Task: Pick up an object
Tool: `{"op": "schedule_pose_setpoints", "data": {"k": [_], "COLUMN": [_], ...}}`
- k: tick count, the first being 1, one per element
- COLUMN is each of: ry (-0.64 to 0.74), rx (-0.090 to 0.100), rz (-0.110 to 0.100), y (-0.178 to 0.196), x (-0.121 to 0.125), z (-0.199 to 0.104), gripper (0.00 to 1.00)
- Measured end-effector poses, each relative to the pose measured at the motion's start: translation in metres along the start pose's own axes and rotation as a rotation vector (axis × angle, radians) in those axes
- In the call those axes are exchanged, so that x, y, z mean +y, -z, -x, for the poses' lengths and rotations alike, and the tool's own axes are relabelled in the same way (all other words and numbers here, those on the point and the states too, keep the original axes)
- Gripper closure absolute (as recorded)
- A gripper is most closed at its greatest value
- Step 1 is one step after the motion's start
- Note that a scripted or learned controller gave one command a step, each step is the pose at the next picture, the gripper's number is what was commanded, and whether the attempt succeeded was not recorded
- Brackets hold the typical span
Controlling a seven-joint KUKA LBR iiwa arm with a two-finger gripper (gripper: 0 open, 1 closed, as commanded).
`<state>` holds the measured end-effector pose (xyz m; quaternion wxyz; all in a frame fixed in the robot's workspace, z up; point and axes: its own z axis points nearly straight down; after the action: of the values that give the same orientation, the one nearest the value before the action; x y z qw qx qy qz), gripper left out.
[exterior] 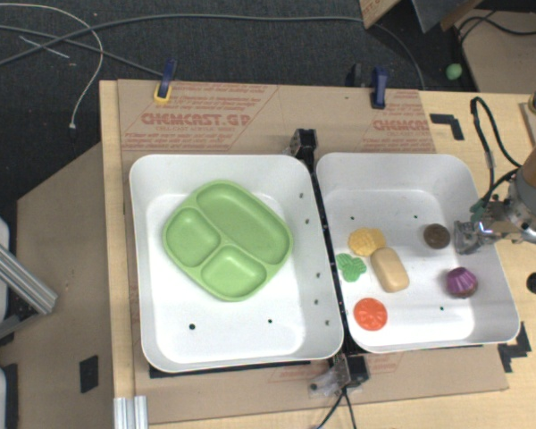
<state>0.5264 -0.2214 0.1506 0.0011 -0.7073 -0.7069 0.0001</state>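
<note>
The right bin (411,181) holds several small items: a yellow ridged piece (367,240), a small green piece (349,267), a tan oblong block (389,269), an orange round piece (370,314), a brown ball (437,236) and a purple piece (462,281). My gripper (473,230) sits over the bin's right rim, just right of the brown ball and above the purple piece. Nothing shows in its grasp.
A green divided plate (228,239) lies in the left bin (161,329). Both bins rest on a cardboard sheet (205,114) held by clamps at the back. Black cables (487,141) run along the bench right of the bins.
</note>
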Motion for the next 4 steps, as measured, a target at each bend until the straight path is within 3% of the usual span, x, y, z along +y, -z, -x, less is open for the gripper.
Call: {"op": "schedule_pose_setpoints", "data": {"k": [1,2,3,4], "ry": [0.001,0.001,0.0,0.002], "rx": [0.002,0.001,0.0,-0.004], "rz": [-0.004,-0.001,0.002,0.008], "y": [-0.045,-0.067,-0.054,-0.003], "x": [0.0,0.0,0.001,0.01], "z": [-0.008,-0.009,-0.008,-0.002], "gripper": [0.0,0.0,1.0,1.0]}}
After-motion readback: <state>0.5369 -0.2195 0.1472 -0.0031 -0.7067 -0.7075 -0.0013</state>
